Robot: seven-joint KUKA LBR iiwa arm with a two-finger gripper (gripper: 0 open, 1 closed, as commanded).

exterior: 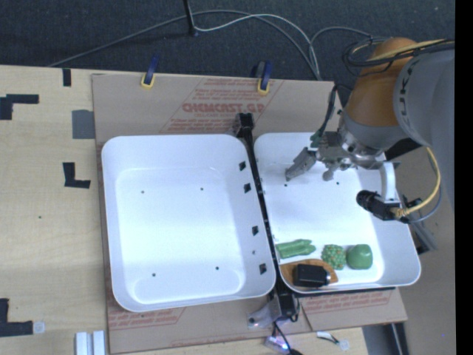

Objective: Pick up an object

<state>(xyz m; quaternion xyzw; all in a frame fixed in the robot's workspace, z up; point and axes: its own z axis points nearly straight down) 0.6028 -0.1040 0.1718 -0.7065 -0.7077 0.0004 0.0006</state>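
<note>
1. From my seat I see the arm [392, 95] reaching in from the right, its orange band above the wrist, hanging over the far part of the right bin [295, 150].
2. The gripper [314, 163] sits above that bin's upper half, and its two fingers [299, 165] stand spread apart, with nothing between them. One finger points toward the divider between the bins, the other is shorter in my view and nearer the wrist.
3. The things to pick are all bunched at the near edge of the right bin, well apart from the gripper.
4. A long green object [295, 248] lies leftmost, close to the divider.
5. A knobbly green piece [333, 255] lies right of it, and a smooth green rounded piece [359, 257] sits just beside that.
6. A black object [311, 275] rests on an orange one [329, 275] in front of them, against the bin's near wall; what these two are I can't quite tell at this resolution.
7. The left bin [177, 220] lies beside the right one, both on a cardboard sheet [214, 106] held by two clips at the far edge.
8. A black cable [377, 204] loops beside the wrist.
</note>
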